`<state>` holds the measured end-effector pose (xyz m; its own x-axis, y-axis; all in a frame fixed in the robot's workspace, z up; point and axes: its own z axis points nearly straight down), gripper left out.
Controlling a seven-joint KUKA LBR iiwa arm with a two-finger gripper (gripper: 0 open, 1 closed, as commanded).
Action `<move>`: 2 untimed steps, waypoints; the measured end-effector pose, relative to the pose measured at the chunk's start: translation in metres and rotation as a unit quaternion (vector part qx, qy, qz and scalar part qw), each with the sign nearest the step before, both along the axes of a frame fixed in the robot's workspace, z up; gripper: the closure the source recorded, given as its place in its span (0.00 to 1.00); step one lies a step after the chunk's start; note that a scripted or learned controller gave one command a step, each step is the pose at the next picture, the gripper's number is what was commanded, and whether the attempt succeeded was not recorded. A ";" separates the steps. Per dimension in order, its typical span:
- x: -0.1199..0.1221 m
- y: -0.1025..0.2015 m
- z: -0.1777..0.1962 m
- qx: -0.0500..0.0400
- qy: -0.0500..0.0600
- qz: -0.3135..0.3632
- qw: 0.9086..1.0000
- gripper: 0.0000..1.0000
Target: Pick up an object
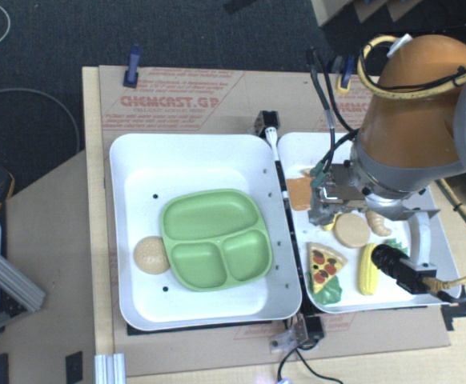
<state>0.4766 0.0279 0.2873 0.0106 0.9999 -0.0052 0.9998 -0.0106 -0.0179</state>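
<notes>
Our hand (326,211) hangs low over the right bin (303,152), near that bin's left wall. From above we cannot tell how far open it is, and we see nothing held in it. The grey arm with its orange band covers the far right part of this bin.

Just right of the hand lies a round tan disc (351,230), and a smaller beige piece (378,225) touches the disc's right side. Just left of the hand, against the wall, lies a flat orange-brown piece (298,192). Nearer to us in the same bin sit a pizza slice (324,264), with a green item (330,291) at its near end, and a yellow cob (367,270) just beside the slice on the right.

In the left bin (185,162) we see a green divided plate (215,238) lying flat in the middle. A tan cookie (150,256) touches its left edge. Both bins rest side by side on a cardboard-covered surface (177,102).
</notes>
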 end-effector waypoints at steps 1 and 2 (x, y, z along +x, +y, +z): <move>0.003 0.040 0.062 0.003 -0.012 0.007 1.000 1.00; 0.003 0.099 0.114 0.004 -0.012 0.009 1.000 1.00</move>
